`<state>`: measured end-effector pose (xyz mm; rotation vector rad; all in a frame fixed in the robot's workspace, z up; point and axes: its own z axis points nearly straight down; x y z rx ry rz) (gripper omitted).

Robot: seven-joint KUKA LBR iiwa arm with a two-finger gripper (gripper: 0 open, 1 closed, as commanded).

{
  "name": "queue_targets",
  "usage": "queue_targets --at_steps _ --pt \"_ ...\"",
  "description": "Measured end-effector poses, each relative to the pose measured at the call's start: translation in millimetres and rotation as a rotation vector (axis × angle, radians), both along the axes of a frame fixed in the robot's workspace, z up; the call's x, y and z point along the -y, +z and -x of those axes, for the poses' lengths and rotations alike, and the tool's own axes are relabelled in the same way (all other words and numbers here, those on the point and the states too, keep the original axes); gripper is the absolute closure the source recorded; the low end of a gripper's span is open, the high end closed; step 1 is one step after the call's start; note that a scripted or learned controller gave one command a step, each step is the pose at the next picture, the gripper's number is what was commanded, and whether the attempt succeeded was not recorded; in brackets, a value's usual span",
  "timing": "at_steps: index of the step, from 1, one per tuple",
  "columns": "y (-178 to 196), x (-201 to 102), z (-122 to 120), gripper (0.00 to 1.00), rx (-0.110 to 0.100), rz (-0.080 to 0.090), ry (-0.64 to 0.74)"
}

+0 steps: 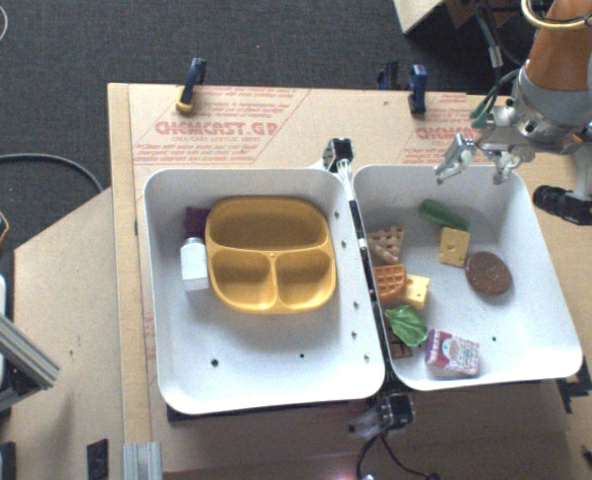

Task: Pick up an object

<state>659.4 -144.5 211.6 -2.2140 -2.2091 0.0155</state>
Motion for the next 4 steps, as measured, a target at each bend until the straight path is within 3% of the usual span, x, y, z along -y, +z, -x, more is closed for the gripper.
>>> queue_targets --at_steps 1,4 --pt "9.6 -0.1 -2.9 0.00 0.015 0.002 0.002" --pt "-129.0 -10.1 2.3 0.00 0.012 0.002 0.004"
